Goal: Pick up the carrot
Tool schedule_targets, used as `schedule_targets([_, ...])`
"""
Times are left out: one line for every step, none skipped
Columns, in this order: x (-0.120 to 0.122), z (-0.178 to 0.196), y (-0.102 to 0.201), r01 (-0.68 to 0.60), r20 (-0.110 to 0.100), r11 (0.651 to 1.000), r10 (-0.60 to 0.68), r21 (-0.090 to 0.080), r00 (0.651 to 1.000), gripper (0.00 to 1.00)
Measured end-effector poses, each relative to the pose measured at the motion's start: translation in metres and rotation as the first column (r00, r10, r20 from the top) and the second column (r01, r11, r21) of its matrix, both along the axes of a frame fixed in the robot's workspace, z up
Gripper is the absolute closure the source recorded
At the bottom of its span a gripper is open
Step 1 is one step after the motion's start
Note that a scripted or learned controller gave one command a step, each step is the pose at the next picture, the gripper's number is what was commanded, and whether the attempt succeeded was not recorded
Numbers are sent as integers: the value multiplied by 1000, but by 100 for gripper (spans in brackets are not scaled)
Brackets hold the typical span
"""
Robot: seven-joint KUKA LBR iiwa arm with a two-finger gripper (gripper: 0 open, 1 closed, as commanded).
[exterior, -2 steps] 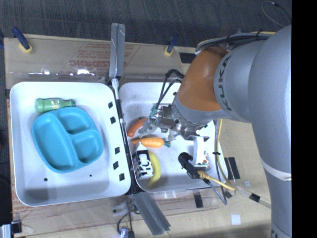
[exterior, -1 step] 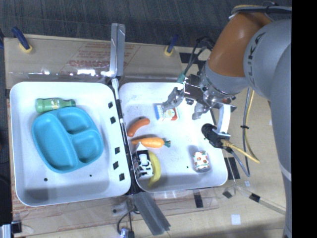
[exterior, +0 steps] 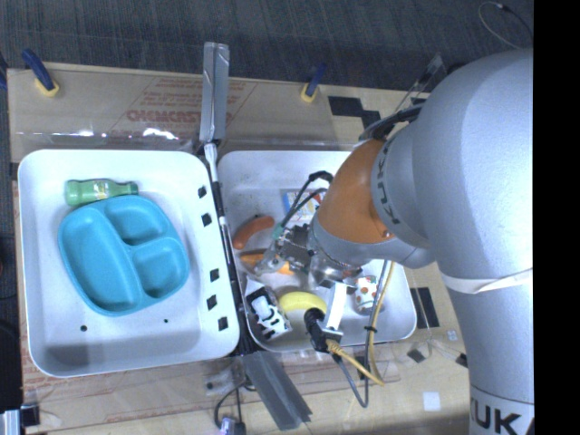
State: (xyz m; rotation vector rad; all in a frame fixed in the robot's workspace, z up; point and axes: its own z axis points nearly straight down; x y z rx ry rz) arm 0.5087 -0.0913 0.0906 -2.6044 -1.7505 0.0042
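Observation:
The carrot [exterior: 251, 231] is an orange, elongated piece lying in the right bin [exterior: 237, 172] near its left wall. My gripper [exterior: 288, 246] hangs low in that bin, just right of the carrot and slightly nearer the camera, under the orange wrist band [exterior: 355, 208]. A small orange bit [exterior: 269, 262] shows right at the gripper's lower left; I cannot tell whether it belongs to the carrot. The wrist and cables hide much of the gripper.
The right bin also holds a yellow rounded object [exterior: 297, 303], a black-and-white item [exterior: 264, 314] and a small white piece [exterior: 365, 290]. A divided blue plate [exterior: 123, 253] and a green bottle [exterior: 98, 189] lie in the left bin [exterior: 54, 347]. The arm's bulk covers the right bin's right side.

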Motion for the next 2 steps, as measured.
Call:
schedule_targets([0, 9, 0, -5, -1, 1000, 5, -1, 1000, 100])
schedule_targets([-17, 100, 57, 126, 0, 992, -126, -1, 992, 100])
